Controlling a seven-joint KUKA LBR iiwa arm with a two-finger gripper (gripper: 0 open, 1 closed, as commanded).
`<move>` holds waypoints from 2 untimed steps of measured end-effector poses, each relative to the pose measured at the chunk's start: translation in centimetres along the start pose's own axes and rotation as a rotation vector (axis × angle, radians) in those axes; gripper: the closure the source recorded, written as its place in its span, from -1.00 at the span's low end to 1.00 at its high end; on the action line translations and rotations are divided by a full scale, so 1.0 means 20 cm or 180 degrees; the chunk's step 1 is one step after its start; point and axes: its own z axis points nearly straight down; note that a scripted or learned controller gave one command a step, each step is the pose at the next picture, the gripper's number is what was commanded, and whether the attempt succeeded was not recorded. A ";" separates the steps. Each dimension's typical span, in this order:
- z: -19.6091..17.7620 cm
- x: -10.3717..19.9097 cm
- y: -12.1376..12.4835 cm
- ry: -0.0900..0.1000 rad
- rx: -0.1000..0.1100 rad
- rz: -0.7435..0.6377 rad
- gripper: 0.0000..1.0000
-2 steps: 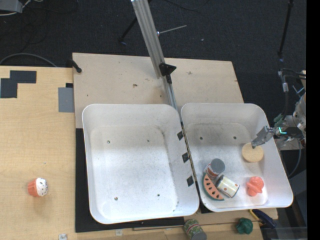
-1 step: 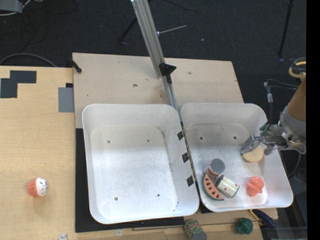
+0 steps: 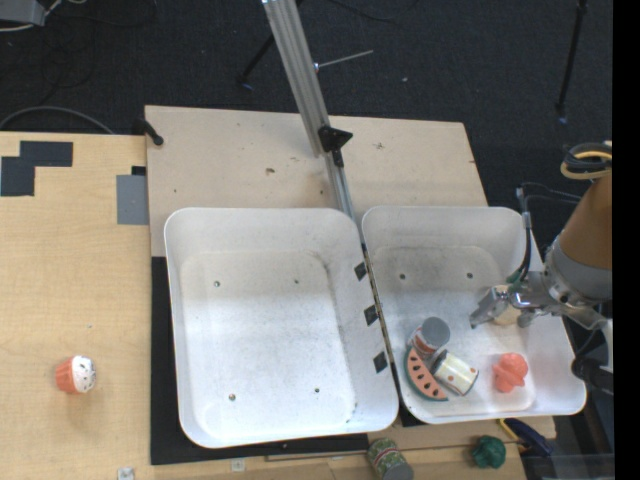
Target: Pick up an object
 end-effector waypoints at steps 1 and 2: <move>0.20 0.00 0.00 -0.0009 -0.0022 0.0001 -1.00; 0.14 0.00 0.00 -0.0006 -0.0022 0.0011 1.00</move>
